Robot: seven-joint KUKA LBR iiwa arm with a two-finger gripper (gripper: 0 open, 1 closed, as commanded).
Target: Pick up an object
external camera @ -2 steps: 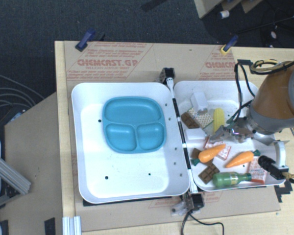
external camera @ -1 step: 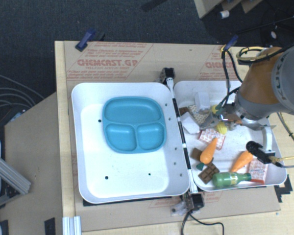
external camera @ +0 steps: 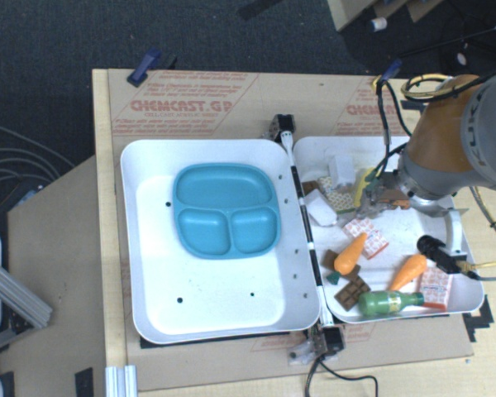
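**Tool** [external camera: 383, 193], at the end of the grey arm [external camera: 443, 143] that reaches in from the right, poised low over the far half of the right bin [external camera: 347, 143]. Whether it is wide or narrow cannot be told from this view.

- **Near the tool.** A red-and-white packet [external camera: 369, 238] lies just beside it on the near side. The packet touches the upper end of a toy carrot [external camera: 349, 256], which lies tilted, its thick end toward the bin's left wall.
- **Left of the tool.** A speckled wrapper [external camera: 339, 195] rests on the bin floor, with a crumpled white paper [external camera: 321, 213] beside it against the left wall and a small white block [external camera: 341, 169] toward the far wall.
- **Nearer half of the right bin.** A second carrot [external camera: 408, 271] lies well apart from the first. Along the near wall a green bottle [external camera: 387, 303] lies on its side with its neck pointing right. A chocolate bar [external camera: 351, 291] touches its base, and a second packet [external camera: 435, 288] lies by its neck.
- **Left bin** [external camera: 223, 296]. It holds a blue divided plate [external camera: 226, 209] in its far half.

Both bins sit side by side on the bench [external camera: 231, 98].
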